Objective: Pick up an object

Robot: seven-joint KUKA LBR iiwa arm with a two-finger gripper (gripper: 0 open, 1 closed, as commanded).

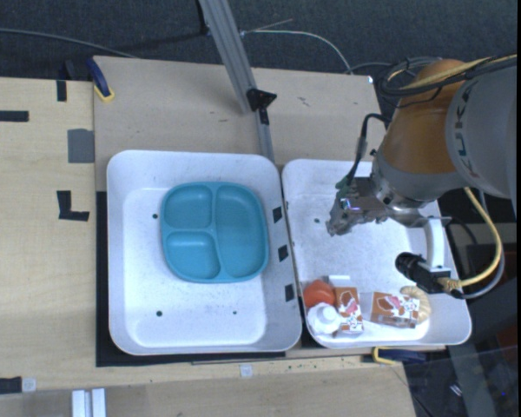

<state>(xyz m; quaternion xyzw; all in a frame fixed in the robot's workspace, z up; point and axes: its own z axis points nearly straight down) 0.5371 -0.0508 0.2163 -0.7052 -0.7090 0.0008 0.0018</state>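
Snack packets (391, 309) lie along our right bin's (313, 189) near edge; whether our gripper (340, 221) is open, we cannot tell.

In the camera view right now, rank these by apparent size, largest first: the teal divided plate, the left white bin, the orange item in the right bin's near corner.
1. left white bin
2. teal divided plate, lying inside that bin
3. orange item, smallest by far

Grey arm (491, 120) with broad orange band (425, 133) above wrist, black and yellow cables (491, 233) looped alongside, dark metallic gripper (341, 218) at end.
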